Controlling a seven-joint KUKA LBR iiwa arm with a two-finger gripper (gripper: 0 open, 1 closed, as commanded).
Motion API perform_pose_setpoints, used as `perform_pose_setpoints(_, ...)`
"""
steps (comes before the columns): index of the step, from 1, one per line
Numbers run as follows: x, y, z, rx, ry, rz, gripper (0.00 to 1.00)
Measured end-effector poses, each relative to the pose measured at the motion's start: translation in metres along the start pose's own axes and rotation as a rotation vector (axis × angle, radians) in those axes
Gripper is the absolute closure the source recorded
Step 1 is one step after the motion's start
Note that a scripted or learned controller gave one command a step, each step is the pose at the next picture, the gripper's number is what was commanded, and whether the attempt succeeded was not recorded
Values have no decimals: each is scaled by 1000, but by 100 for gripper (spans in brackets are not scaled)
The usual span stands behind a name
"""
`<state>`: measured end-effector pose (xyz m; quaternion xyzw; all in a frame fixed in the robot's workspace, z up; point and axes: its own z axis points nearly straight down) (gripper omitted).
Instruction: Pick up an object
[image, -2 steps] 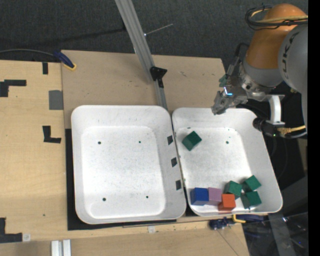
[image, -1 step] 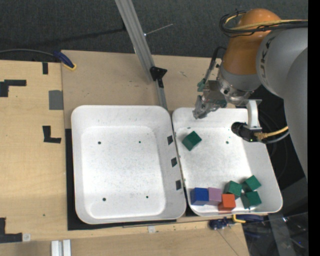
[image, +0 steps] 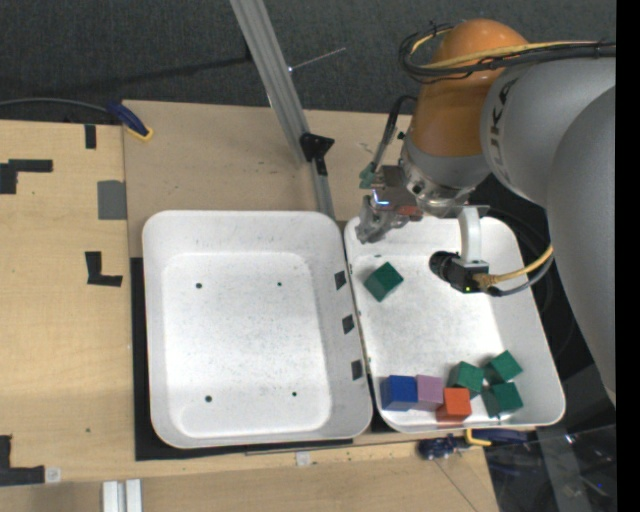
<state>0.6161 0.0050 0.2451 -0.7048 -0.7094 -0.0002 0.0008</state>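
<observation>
The arm (image: 530, 110) comes in from the right and its big grey body runs off the edge of the picture, covering the far right corner of the right bin (image: 520, 300). Its orange band sits over the wrist, and below it the gripper (image: 378, 222) hangs above the top left corner of that bin, close to the rim. It is a dark, cluttered shape from up here, with cables round it, and I cannot tell how it is set.

A green block (image: 382, 281) lies alone on the bin floor just below the gripper, tilted on its corner, apart from the tool and not touching it. A small black fitting (image: 452, 268) on a white stalk hangs from the wrist to the right of that block.

Along the near edge of the same bin a bunch of blocks sits close together: a blue block (image: 400, 390), a pale purple one (image: 430, 389), an orange one (image: 456, 402), and perhaps three green blocks (image: 490, 382) crowded behind and beside it, hard to count.

The left bin (image: 160, 300) lies just beside. A grey metal post (image: 285, 100) slants up between the bins. No readable writing anywhere.
</observation>
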Motion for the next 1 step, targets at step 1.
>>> perform_pose_setpoints(1, 46, -3, 11, 2, -1, 1, 100)
